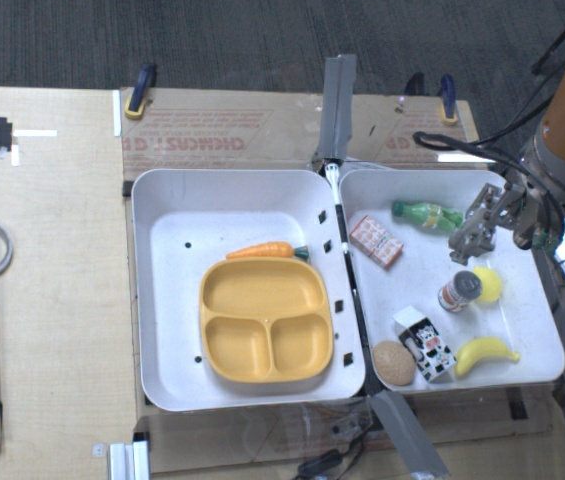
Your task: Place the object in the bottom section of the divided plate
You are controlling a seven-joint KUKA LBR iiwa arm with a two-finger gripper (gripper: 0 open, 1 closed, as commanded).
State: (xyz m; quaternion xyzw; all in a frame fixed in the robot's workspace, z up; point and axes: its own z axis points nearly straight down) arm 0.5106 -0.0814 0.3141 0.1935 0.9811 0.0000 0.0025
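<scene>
The pincer (479,230) hangs over the far part of the right white bin (554,348), its fingers spread with nothing between them, poised above the clutter, probably choosing a pick. No object is singled out yet; nearest lie a small yellow ball (488,284) touching a brown-labelled jar (459,292), and a green plastic bottle (427,214). The yellow divided plate (264,320) waits in the left white bin (162,298), its two smaller near sections bare, an orange toy carrot (260,251) along its far rim.
</scene>
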